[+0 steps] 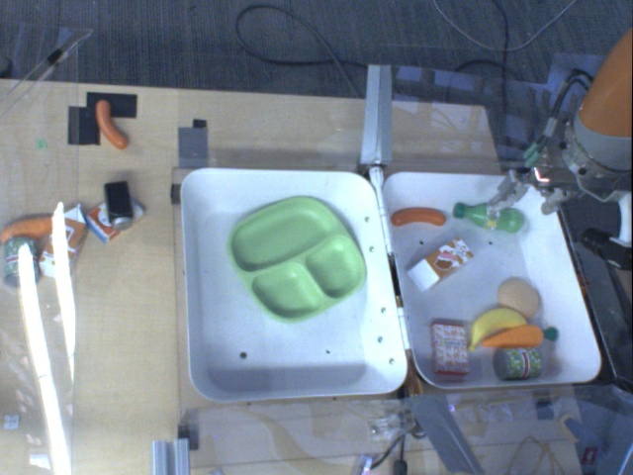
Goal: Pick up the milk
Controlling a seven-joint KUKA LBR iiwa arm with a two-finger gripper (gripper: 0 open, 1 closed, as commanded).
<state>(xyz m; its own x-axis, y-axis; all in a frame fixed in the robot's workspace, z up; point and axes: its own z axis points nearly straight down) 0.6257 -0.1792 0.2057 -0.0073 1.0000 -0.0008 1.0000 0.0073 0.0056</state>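
Note:
The milk point(440, 262) is a small white carton with a red-and-brown printed end, lying on its side near the middle of the right bin point(584, 295). My gripper point(530, 194) hangs at the bin's far right corner, above and to the right of the milk and well apart from it. Its fingers are spread open with nothing held between them. A green bottle point(491, 216) lies just below and left of the fingertips.
In the right bin, a sausage point(418, 217) lies at the far left, with a round bun point(518, 295), banana point(495, 324), carrot point(514, 336), can point(518, 363) and red box point(449, 348) at the near side. The left bin holds a green divided plate point(297, 255).

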